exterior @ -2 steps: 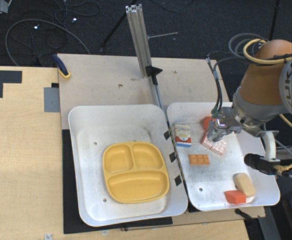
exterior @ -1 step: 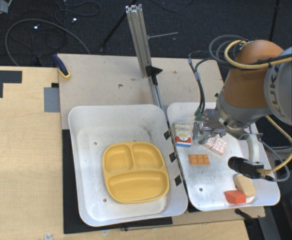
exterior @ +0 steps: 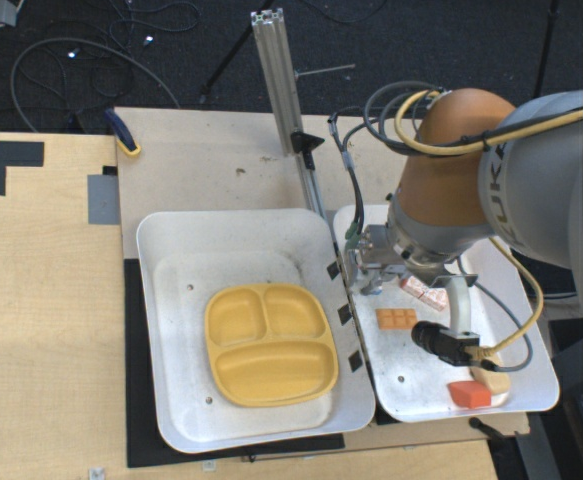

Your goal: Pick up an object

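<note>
The claw [exterior: 371, 273] is hanging low over the right bin's [exterior: 531, 393] ten o'clock corner; I cannot tell its state. In that bin, an orange waffle piece [exterior: 396, 319] is lying at centre, a red block [exterior: 470, 395] at five o'clock. A yellow divided plate [exterior: 269, 344] is sitting in the left bin [exterior: 171, 268].

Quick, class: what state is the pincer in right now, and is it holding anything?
Pincer: cannot be told; it sits low over the right bin near its left wall, under the wrist.
</note>
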Controlling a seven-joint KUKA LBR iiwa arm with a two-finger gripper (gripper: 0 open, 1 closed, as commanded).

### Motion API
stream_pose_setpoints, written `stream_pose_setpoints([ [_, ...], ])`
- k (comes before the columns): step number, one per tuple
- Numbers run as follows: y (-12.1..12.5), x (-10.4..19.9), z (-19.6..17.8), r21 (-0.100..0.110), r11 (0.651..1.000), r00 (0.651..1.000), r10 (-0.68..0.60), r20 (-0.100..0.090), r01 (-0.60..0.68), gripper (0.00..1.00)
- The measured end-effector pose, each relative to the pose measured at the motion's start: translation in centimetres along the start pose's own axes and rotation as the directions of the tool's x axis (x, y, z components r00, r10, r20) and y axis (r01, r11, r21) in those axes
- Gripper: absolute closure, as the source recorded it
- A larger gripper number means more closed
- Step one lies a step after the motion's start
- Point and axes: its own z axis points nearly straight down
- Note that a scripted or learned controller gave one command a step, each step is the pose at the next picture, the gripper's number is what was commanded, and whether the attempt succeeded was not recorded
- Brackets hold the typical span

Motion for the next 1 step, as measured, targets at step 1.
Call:
stream_pose_setpoints([
  [1,0.15,4.63,-0.19,-0.002,1.000,1.000,0.000,0.001,0.000,1.00],
])
